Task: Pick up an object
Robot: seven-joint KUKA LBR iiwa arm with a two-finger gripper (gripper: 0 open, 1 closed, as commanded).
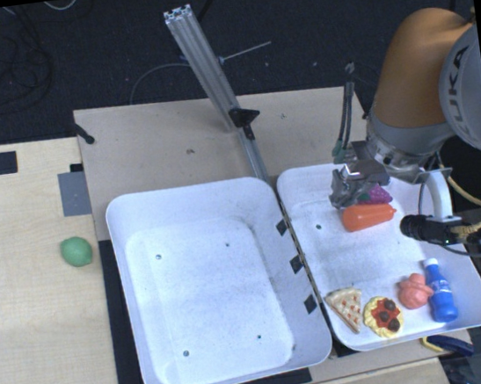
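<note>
Camera view looks down on the two white bins, and the gripper (352, 187) sits low over the upper part of the right bin (328, 245), directly above and touching or nearly touching an orange carrot-shaped toy (367, 217) with a purple piece (378, 195) lying against its upper side. Whether the jaws are apart or together cannot be told from this angle, because the wrist housing and dark mechanism cover them, and nothing is plainly seen between them. The carrot toy lies on its side on the bin floor, long axis roughly left to right, well apart from the cluster at the bin's lower edge: a pizza slice toy (346, 307), a round red-and-yellow toy (383, 316), a pink lumpy toy (413, 291) and a blue bottle (440, 293). Judging by its smooth, glossy look, the carrot is probably hollow plastic: light, stiff, not fragile, but slick and rounded, so it could squirt out of a pinch near the tapered end. The safer hold seems to be across its thick middle, jaws closing over the short width rather than along the length. The purple piece beside it may get caught in the same pinch or nudge the carrot aside. The left bin (201, 290) and a green ball (77, 251) on the bench outside lie far from the gripper.
</note>
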